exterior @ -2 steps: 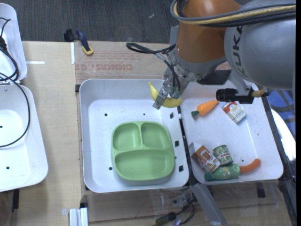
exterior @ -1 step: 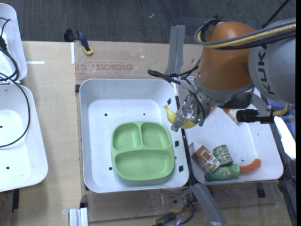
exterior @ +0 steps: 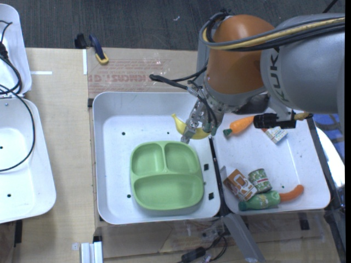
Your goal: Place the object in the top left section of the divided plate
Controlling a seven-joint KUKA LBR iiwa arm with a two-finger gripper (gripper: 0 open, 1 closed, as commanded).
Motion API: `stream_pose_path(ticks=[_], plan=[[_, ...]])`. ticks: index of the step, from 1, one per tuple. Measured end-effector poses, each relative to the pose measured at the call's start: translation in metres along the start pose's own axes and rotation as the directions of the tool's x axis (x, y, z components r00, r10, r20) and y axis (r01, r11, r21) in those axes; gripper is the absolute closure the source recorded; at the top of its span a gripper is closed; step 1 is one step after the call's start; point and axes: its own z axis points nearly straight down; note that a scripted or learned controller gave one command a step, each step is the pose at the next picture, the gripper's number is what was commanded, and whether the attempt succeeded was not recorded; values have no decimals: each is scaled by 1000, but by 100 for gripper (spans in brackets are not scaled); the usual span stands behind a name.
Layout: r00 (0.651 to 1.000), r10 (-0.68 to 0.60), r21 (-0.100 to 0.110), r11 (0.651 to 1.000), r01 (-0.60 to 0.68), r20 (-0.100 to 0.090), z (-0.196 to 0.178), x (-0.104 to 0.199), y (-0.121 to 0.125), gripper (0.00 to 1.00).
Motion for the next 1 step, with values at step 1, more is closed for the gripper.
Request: stream_pose_path(ticks=[1], plan=[[1000,-31,-1,1000,31,1,-41,29,38,100]])
